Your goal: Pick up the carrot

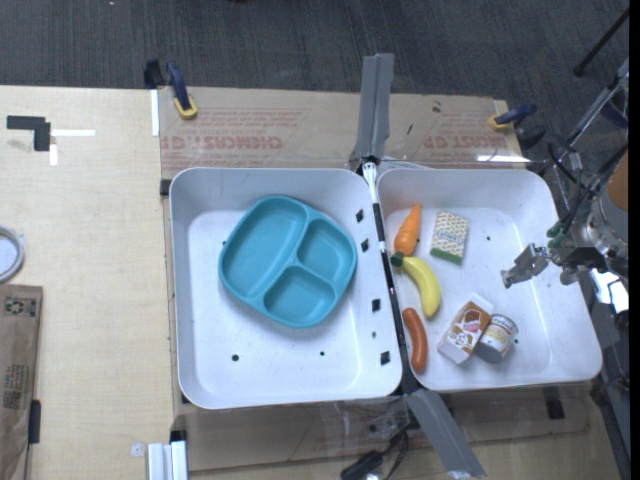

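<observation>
Banana [424, 285] just below carrot [406, 230]

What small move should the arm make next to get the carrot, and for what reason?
Probably it should travel across the right bin toward its far left corner. The gripper hangs near the bin's right side, apart from the carrot, which lies by the divider above the banana. The small box sits close beside the carrot, so a careful approach from above seems wise.
</observation>
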Robot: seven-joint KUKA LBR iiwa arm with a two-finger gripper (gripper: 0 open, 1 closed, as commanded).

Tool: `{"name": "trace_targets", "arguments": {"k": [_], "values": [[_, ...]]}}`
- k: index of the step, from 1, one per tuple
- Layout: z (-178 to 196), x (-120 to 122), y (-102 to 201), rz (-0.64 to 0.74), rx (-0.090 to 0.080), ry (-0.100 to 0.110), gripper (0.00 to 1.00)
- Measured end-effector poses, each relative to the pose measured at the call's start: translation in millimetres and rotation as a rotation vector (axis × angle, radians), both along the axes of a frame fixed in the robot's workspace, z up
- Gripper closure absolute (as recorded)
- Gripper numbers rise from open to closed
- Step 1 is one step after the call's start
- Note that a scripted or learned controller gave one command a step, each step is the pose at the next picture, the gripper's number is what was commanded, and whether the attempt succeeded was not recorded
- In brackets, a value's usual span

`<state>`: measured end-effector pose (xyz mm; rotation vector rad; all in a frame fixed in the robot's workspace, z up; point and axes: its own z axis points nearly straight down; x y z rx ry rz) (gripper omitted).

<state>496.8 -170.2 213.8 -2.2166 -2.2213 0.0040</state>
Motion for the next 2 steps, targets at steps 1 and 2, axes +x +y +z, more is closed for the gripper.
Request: {"name": "trace_targets", "arguments": {"k": [1,2], "values": [[-63.7,81.0,20.3,0.034,-0.001,-0.002,0.00],[-122.1,132.7,59.7,0.161,-0.003,-0.003,0.00]]}}
